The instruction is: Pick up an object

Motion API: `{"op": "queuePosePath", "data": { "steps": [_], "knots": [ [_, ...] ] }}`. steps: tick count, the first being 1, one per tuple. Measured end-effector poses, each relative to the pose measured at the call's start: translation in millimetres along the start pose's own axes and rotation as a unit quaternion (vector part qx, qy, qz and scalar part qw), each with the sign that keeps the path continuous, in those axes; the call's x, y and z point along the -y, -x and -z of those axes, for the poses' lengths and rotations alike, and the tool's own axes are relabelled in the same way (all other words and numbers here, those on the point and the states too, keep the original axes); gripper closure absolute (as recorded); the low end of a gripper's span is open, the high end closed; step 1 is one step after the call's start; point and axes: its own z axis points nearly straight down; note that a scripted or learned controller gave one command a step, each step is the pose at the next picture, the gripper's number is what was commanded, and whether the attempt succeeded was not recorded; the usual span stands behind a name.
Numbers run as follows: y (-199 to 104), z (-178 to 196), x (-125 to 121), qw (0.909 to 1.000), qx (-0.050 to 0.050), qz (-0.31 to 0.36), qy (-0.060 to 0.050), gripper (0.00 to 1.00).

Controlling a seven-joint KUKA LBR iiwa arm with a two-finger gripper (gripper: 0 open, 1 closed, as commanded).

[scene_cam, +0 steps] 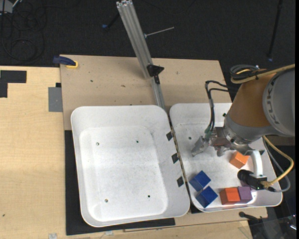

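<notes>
In the camera view, the end effector (208, 144) is hovering low inside the right bin (189, 114) over bare floor, and whether it is open or closed I cannot tell, nor is anything showing in it. The candidates are lying apart from it: an orange block (237, 159) just beside the wrist, two blue cubes (204, 187), and a red block (231, 195) touching a purple block (245, 193) against the near wall. I judge it is risking closing on nothing, or the bulky wrist is nudging the orange block aside.
</notes>
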Motion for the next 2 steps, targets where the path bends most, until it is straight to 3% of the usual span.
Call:
{"op": "queuePosePath", "data": {
  "steps": [1, 2],
  "knots": [
    [0, -39, -1, 1.0000, 0.001, -0.001, 0.004, 0.00],
    [1, -27, -1, 1.0000, -0.001, -0.006, 0.004, 1.00]
  ]
}}
